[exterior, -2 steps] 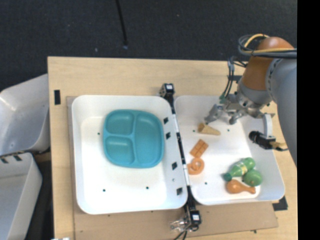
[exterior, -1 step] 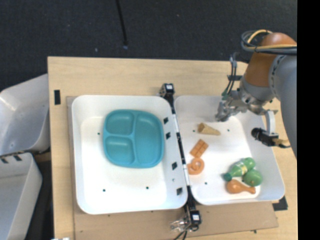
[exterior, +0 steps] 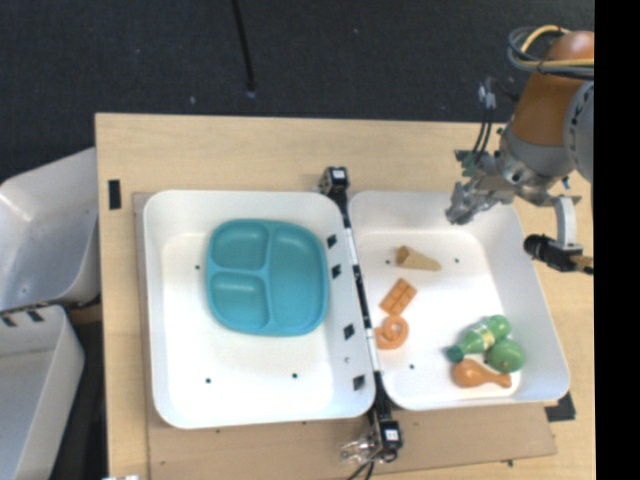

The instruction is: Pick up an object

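Lying at the lower right of the frame, in the right bin (exterior: 530, 268), green toy vegetables (exterior: 487, 338) are touching an orange pear-shaped piece (exterior: 478, 373). Left of them an orange ring (exterior: 392, 333) and an orange waffle piece (exterior: 398, 296) are lying, with a tan cone (exterior: 416, 259) above. A teal divided plate (exterior: 268, 276) is sitting in the left bin (exterior: 180, 368). At the upper right, the gripper (exterior: 466, 206) is hovering over the right bin's far corner, holding nothing; whether it is open, one cannot tell.

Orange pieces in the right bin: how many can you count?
3. A flat orange waffle-like block mid-bin, an orange ring just below it, and an orange pear-shaped piece under the green toy; others may hide beneath.
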### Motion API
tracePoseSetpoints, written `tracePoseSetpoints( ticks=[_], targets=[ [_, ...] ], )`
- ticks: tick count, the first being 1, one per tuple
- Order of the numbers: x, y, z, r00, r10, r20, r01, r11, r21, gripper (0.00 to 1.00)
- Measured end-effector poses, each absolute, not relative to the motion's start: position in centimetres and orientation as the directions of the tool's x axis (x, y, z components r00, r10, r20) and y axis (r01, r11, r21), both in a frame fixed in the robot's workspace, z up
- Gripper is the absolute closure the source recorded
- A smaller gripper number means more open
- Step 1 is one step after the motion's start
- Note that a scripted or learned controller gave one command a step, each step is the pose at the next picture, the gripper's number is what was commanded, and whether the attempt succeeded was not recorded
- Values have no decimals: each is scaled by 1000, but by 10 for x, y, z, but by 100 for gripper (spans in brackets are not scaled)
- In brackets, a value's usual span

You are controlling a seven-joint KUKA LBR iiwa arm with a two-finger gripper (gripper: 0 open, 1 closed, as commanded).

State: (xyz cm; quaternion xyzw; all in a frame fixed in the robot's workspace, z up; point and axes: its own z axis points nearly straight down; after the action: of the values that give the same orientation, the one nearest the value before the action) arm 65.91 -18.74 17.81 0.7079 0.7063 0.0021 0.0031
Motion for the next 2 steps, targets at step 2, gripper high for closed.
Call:
tracePoseSetpoints(
  ticks=[2],
  targets=[
    [640,-144,225,-4,1000,-1,1000,4,0,100]
  ],
)
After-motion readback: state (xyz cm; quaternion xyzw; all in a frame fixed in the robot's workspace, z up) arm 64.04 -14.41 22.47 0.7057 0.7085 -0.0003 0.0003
